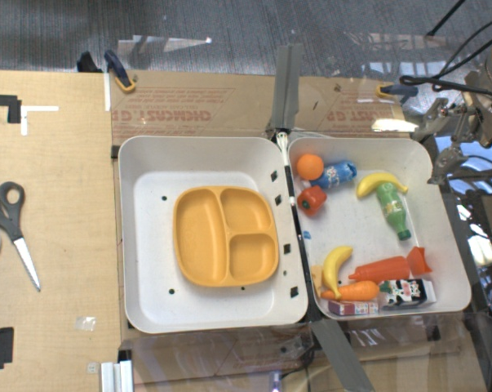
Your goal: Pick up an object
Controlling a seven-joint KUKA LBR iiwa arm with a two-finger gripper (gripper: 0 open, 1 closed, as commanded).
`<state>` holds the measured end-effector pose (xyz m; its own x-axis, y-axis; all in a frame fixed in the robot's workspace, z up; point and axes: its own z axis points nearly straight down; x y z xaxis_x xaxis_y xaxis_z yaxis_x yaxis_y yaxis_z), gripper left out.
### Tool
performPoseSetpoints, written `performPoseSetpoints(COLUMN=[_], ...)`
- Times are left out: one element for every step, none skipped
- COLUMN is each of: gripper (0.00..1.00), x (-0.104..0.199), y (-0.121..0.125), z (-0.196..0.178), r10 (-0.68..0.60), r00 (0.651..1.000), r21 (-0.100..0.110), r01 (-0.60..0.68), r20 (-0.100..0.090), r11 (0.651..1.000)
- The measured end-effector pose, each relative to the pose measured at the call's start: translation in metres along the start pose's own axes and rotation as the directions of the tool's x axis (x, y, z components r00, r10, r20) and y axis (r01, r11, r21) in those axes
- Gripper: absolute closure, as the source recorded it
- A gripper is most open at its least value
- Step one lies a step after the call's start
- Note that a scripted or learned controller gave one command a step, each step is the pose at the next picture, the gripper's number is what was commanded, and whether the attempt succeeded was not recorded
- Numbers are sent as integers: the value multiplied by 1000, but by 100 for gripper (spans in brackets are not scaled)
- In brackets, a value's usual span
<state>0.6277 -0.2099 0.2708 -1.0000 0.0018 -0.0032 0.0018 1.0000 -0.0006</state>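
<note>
Two white bins sit side by side, and the left bin (139,243) carries a yellow divided plate (226,235) lying flat near its middle, three compartments facing up. All the small goods are in the right bin (445,243): an orange ball (310,167) at the upper left, a blue-and-white packet (339,174) just beside it, and a red pepper-like toy (312,200) right below the ball. Further right, a yellow banana (378,184) touches the top of a green bottle (393,210), which lies angled down toward the right wall. Along the lower edge a second banana (335,269) curves upright beside an orange carrot (356,291), a red-orange toy (390,267) lies across above it, and a black-and-white carton (406,293) lies on its side against the front wall. At the far right edge, past the bin's upper corner, the arm's hardware (462,125) shows among cables; I cannot tell how the pincer stands or whether it grips anything. On the wooden bench to the left lie scissors (17,231).
</note>
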Motion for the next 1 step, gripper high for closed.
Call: performPoseSetpoints(gripper=[0], x=[-1], y=[19], z=[117], r10=[11], r00=[1000], r21=[1], r01=[-11], r20=[0], r11=[1000])
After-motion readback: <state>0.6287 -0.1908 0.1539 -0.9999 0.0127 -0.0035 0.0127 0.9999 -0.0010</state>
